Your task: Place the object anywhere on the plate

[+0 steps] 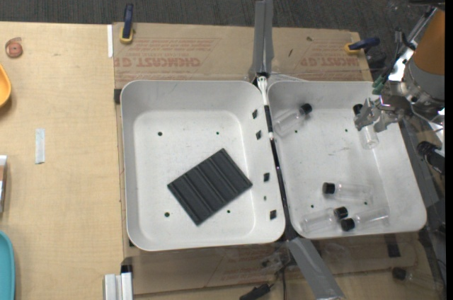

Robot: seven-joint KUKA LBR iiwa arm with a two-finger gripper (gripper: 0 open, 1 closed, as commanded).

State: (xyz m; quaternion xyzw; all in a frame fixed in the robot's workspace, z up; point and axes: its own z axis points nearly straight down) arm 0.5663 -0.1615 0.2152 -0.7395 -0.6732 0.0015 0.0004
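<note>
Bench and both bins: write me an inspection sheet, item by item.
Surface: cardboard-covered bench bearing two white bins side by side.
Job's things: dark ribbed plate lying flat in the left bin; four clear vials with black caps in the right bin, one near the top left, three near the bottom.
Clutter: nothing seen in the bins.
Gripper: gripper over the right bin's upper right; a clear vial appears to hang at it.
Cables: wiring beside the arm at right.
Surroundings: blue clamps on the cardboard, grey carpet.

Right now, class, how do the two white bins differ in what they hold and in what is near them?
The left bin holds one dark ribbed plate, lying flat and skewed; the right bin holds several clear vials with black caps, scattered. The gripper is over the right bin, away from the left bin. Both are shallow, white, side by side.
</note>
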